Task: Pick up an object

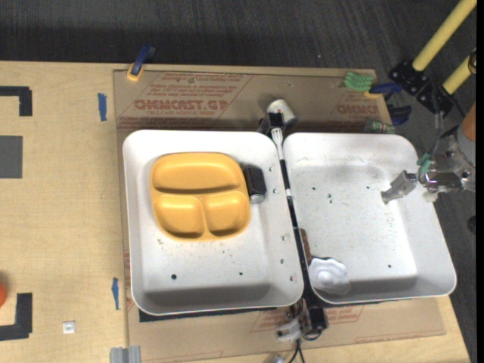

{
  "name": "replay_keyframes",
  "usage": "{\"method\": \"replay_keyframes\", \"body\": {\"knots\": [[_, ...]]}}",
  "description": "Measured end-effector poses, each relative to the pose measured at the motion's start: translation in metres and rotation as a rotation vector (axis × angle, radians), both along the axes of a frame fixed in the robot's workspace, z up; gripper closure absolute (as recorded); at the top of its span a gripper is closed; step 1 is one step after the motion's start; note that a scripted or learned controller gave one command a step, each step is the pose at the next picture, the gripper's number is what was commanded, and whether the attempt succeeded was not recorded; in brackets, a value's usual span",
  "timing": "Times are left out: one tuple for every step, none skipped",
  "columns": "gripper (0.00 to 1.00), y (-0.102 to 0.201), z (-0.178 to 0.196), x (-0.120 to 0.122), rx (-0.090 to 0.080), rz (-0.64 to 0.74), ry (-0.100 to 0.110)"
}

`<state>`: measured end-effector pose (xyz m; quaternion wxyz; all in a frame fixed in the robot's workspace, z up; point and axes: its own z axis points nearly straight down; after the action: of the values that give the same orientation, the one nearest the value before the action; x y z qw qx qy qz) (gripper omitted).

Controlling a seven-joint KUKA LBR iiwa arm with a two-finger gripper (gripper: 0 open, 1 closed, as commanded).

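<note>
Currently your claw (396,189) sits over the right bin's (363,225) right rim; I cannot tell its state. Well to its left, in the left bin (204,278), lies the yellow tray (200,195), a dark object (254,182) touching the tray's claw-facing edge. Below-left of the claw, a clear piece (327,273).

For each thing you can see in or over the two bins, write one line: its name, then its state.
yellow divided tray: lying flat in the left bin, compartments up.
small dark object: resting against the tray's right edge.
white crumpled object: lying in the right bin's near-left corner.
gripper: over the right bin's right side, holding nothing visible.
</note>
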<state>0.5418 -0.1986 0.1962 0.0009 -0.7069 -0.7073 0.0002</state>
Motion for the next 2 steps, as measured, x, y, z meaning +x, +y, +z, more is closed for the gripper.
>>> {"method": "replay_keyframes", "body": {"knots": [[0.0, -0.023, -0.089, -0.06, 0.001, 0.23, -0.008], [0.0, 0.026, -0.111, -0.056, 0.001, 0.4, -0.002]]}}
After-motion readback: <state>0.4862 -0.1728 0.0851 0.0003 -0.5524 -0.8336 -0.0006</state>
